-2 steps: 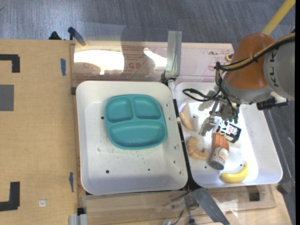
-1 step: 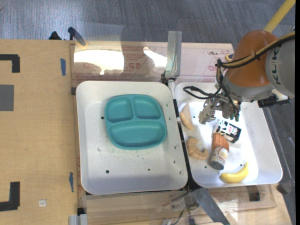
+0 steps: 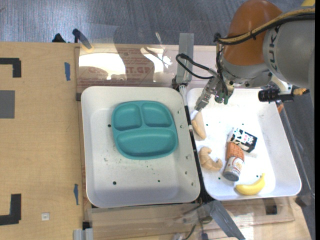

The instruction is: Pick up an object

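Two shallow white bins side by side on the worktop [image 3: 45, 134]. Left white bin [image 3: 100, 184] carries a teal plastic divided plate [image 3: 145, 129], three compartments, roughly centred.

Right white bin [image 3: 280, 154] carries five objects. Pale tan bread-like piece [image 3: 199, 126] near the bin's left wall. Below it, a curled tan pastry-shaped piece [image 3: 209, 158]. To the right, a small orange-labelled can [image 3: 233, 159] lying on its side, its upper end touching a small black-and-white carton [image 3: 244, 139]. Yellow banana [image 3: 250, 186] near the front edge, just below the can.

Grey arm with orange band reaches in from the right. Tool [image 3: 214, 95] sits over the back-left corner of the right bin, above the tan bread-like piece, apart from it. Nothing visible between its fingers; whether they are wide or narrow cannot be told.
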Tool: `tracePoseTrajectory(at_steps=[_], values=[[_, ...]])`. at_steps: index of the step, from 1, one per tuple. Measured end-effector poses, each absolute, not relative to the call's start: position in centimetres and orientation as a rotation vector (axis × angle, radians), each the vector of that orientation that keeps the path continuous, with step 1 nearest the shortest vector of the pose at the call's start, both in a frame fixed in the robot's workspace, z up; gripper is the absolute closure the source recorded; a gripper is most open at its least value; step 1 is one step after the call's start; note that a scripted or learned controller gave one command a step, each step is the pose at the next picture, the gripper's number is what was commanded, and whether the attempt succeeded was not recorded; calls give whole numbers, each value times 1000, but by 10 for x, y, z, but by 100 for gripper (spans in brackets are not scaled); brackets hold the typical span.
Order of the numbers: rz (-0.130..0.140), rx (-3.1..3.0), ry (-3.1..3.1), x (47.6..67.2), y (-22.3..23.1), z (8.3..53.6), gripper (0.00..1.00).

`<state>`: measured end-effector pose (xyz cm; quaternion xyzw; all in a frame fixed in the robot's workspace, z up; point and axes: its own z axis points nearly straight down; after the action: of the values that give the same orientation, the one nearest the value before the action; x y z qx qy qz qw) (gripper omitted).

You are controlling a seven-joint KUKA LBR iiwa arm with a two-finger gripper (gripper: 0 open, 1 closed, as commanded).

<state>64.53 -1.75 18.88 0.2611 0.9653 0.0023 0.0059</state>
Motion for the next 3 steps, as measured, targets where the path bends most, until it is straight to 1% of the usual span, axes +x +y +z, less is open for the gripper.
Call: tracePoseTrajectory(at_steps=[1,2,3], values=[[2,1203,2902,585,14,186,100],[3,1437,2793,578,76,185,100],[5,1721,2624,592,125,215,100]])
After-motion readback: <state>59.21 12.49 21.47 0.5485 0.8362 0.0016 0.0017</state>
